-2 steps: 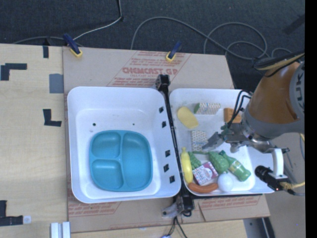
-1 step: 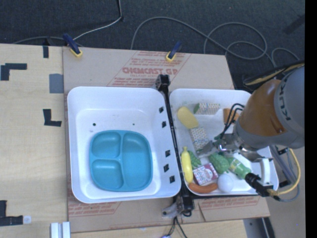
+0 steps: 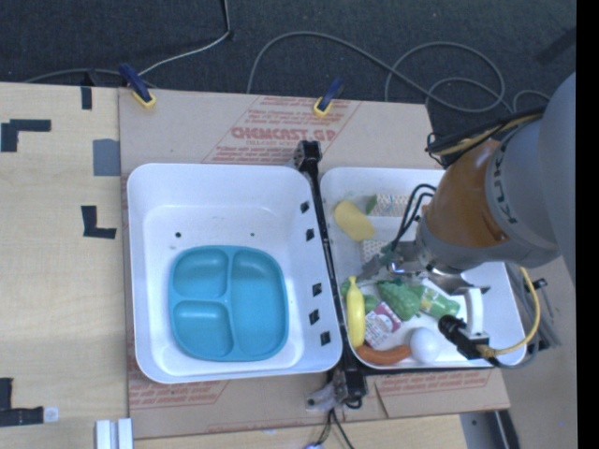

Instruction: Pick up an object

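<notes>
From above, the end effector (image 3: 401, 267) hangs low in the right bin (image 3: 513, 330), just above a green packet (image 3: 412, 299); whether it is spread or pressed together cannot be told. A banana (image 3: 355, 312) lies left of the packet. A blue tray (image 3: 228, 303) sits in the left bin (image 3: 150, 251).
</notes>
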Robot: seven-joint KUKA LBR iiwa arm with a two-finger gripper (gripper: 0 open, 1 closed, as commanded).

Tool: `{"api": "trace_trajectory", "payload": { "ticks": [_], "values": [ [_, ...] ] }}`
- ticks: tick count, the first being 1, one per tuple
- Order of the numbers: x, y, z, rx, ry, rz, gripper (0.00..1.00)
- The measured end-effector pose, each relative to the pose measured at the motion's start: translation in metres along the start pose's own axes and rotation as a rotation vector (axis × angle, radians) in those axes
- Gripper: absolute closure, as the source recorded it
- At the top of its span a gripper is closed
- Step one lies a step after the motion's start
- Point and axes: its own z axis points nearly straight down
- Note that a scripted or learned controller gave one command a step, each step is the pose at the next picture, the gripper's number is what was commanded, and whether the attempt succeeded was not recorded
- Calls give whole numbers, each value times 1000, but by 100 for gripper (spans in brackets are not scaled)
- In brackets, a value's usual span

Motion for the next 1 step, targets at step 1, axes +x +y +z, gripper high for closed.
{"api": "trace_trajectory", "payload": {
  "ticks": [1],
  "values": [
    [-20, -11, 5, 15, 11, -4, 0]
  ]
}}
